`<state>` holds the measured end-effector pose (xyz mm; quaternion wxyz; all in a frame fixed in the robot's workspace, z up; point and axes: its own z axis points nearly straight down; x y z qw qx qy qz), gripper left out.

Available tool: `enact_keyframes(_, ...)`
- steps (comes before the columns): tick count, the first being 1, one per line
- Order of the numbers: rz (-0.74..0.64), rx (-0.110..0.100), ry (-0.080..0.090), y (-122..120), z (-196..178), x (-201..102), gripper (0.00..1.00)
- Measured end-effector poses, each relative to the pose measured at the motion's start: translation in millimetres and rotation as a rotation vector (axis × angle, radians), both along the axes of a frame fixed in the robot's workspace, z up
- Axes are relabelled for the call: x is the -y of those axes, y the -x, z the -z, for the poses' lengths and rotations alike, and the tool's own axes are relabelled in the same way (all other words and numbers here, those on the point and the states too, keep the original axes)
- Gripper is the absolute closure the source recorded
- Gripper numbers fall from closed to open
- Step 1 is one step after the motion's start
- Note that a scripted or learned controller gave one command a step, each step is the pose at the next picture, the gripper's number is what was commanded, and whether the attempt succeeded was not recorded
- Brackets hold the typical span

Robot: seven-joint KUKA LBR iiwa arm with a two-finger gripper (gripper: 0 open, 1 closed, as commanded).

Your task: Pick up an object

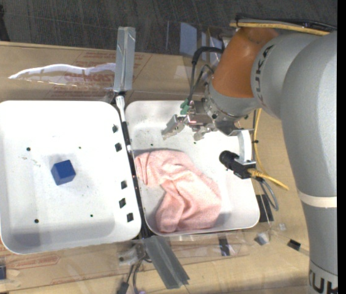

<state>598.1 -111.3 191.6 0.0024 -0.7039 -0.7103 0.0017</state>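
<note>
The grey KUKA arm with the orange band (264, 66) is reaching in from the right of the frame and is hanging over the upper part of the right shallow white bin (246, 216). Its two-finger gripper (184, 127) is sitting above the bare white floor near the bin's upper left corner. The fingers are standing slightly apart and are gripping nothing; one fingertip (171, 129) is pointing toward the left of the frame.

The crumpled pink cloth (182, 192) is lying in the lower half of the same bin, against its left wall, below the gripper and apart from it.

The small blue cube (63, 171) is resting alone near the centre of the left shallow white bin (13, 121).

Both bins are sitting side by side on the brown cardboard-covered worktop (50, 63).
</note>
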Motion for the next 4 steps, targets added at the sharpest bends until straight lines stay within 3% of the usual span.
enact_keyframes(1,-0.087,0.004,0.001,6.6,99.6,22.4,0.00)
enact_keyframes(2,-0.138,0.004,-0.001,62.2,99.7,33.4,0.00)
enact_keyframes(3,-0.142,0.004,0.000,61.3,89.8,33.2,1.00)
enact_keyframes(4,-0.123,0.006,0.001,-14.3,-48.4,15.4,1.00)
